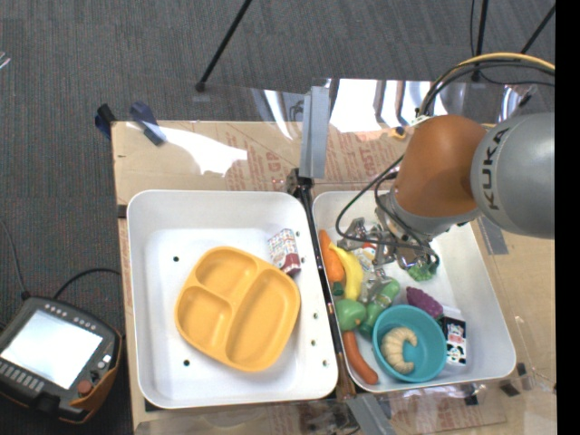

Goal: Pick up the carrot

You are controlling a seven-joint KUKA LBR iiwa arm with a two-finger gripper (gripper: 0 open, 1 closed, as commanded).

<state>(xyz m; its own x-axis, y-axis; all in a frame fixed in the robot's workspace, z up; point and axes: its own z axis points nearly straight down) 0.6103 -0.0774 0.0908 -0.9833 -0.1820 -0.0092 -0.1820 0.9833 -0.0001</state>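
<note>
Landmark: we take the right bin (pixel 494 311) as our reference; everything of concern lies inside it.
Carrot: the carrot (pixel 330 253) lies against the bin's left wall, toward the far end, touching the banana (pixel 352 272) just to its right.
Long axis: it runs roughly along that wall, slightly slanted, narrow end toward the bin's far-left corner.
Jaws: the gripper (pixel 391 248) hangs over the bin's far middle, above the clutter. We cannot tell how far the jaws stand apart; cables and metal parts blur together there. We see nothing held.
Key relation: the carrot lies to the wall side of the jaws, near but not under them, with the banana between.
Arm pose: the arm (pixel 507 175) enters across the bin's right rim, orange band above the wrist, wrist pointing down.
Judgement: we reckon the reach needs a shift toward the left wall, with the jaws closing across the carrot's width.
Risk: wall and banana crowd both flanks.
Neighbours: a teal bowl (pixel 410 342) sits at the bin's near end.
</note>
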